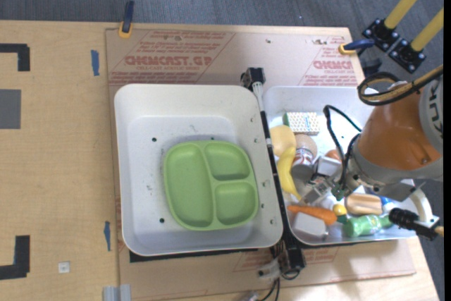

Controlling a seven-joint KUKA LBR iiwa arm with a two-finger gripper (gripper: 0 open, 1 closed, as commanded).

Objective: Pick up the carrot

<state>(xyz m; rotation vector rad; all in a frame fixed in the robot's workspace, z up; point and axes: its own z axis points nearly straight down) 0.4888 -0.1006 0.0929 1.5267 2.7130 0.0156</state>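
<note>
The carrot (pixel 312 212), thin and orange, lies flat near the front of the right bin (pixel 366 239), pointing left to right. My gripper (pixel 323 185) hangs low inside that bin, just above and behind the carrot, among the packed items. The grey arm with its orange band (pixel 392 137) hides the bin's right part. Nothing shows held in the gripper.
Around the carrot lie a banana (pixel 285 157), a metal can (pixel 304 154), a patterned box (pixel 304 123), a bun-like piece (pixel 363 204), a green item (pixel 363 225) and a white block (pixel 310 226). The left bin (pixel 141 116) holds a green divided plate (pixel 210 184).
</note>
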